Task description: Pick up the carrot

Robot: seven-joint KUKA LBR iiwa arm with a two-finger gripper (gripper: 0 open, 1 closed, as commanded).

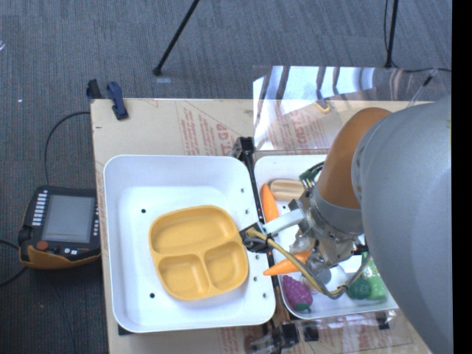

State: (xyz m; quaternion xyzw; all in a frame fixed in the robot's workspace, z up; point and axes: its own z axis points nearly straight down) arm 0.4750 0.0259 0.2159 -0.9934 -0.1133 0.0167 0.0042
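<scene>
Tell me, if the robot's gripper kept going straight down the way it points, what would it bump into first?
Probably the carrot. The gripper points down into the right bin, just beside the carrot's thick end, with the purple grapes a little lower in the picture. Depth is hard to judge from this slanted view.

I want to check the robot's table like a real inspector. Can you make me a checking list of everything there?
Surface: wooden bench with two white bins, the left bin and the right bin.
Job's things: one carrot lies under the arm in the right bin; another carrot lies near the bin's left wall.
Clutter: yellow divided plate in the left bin; purple grapes, a green vegetable and a tan piece in the right bin.
Grippers: gripper low over the right bin.
Cables: black cable on the floor.
Surroundings: handheld controller, tripod legs, blue clamp.
</scene>
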